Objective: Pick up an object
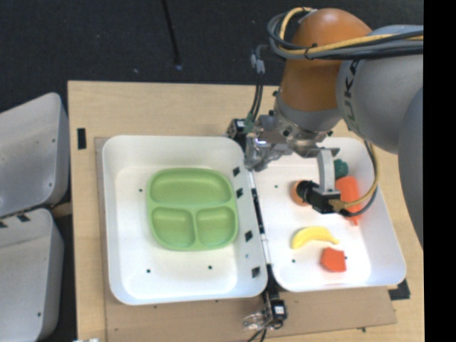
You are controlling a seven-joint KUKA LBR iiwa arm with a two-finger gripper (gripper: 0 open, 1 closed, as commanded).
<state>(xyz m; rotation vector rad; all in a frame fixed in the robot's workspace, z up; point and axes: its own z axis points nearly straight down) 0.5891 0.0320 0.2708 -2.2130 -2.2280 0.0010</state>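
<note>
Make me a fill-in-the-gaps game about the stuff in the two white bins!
1. The plate in the left bin is coloured ____.
2. That plate has ____ compartments.
3. The yellow banana lies in the bin on the view's ____.
4. The arm wears a band coloured ____.
Missing words: green, three, right, orange.

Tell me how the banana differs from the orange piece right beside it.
The banana is yellow; the orange piece is red-orange. The banana is long and curved; the orange piece is short and blocky. The banana lies farther up the view than the orange piece. Both lie in the bin on the view's right.
</note>
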